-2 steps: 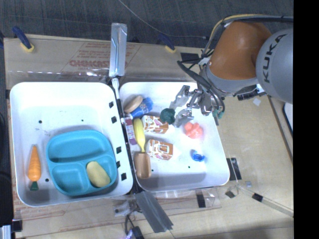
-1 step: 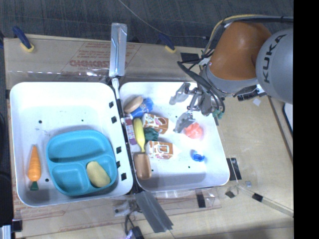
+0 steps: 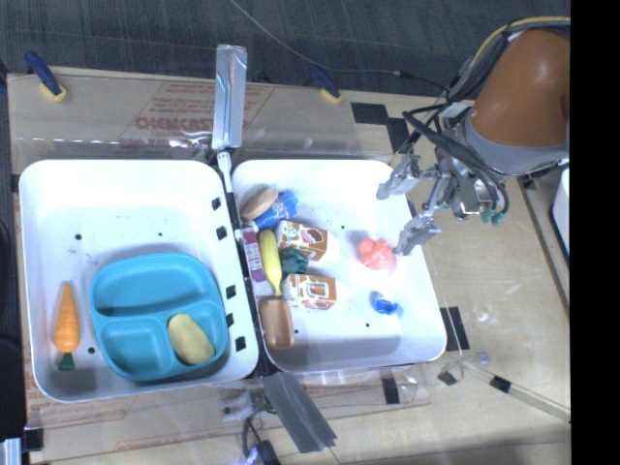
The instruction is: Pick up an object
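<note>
left bin (image 3: 39, 192): carrot (image 3: 66, 320) and tray (image 3: 155, 318) set aside, 1 potato (image 3: 192, 338) held in it | right bin (image 3: 417, 289): pink toy (image 3: 376, 253) left loose as nearest target | gripper (image 3: 412, 206): fingers spread, nothing held, poised just beside toy

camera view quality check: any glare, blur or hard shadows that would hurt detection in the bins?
Camera view: lighting is even and soft, with only faint shadows in the left bin and right bin; a strip of glare runs along the clear sheet behind them; the gripper looks slightly smeared; the blue tray, carrot and pink toy read clearly, though fine detail on the small packets is soft.
</note>
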Tool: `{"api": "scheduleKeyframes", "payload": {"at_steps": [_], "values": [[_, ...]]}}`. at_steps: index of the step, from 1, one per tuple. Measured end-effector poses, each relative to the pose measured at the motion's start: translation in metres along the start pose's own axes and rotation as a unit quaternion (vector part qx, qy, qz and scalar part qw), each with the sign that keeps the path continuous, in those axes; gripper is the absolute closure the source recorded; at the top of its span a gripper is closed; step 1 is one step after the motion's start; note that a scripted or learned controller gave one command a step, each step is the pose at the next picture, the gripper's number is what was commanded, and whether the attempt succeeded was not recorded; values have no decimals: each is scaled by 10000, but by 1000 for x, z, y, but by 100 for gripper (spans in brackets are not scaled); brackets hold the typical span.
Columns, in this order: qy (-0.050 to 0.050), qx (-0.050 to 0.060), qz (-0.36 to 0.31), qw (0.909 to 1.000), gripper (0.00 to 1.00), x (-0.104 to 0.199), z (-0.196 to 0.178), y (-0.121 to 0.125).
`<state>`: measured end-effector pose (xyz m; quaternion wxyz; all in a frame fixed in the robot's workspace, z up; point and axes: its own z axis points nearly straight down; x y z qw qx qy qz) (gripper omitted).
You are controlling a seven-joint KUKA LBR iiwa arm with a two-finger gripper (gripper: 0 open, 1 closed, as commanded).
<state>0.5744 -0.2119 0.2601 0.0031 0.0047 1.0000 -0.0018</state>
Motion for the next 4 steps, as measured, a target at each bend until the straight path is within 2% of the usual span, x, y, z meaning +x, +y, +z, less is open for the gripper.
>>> {"api": "scheduleKeyframes", "payload": {"at_steps": [1,2,3,4], "values": [[54,-31,-141,9999,0,46,84,3],[15,-2,4032,9151,0,7,-22,2],[84,6,4494,8933,0,100,89,1],[46,-1,4490,8935,0,98,86,1]]}}
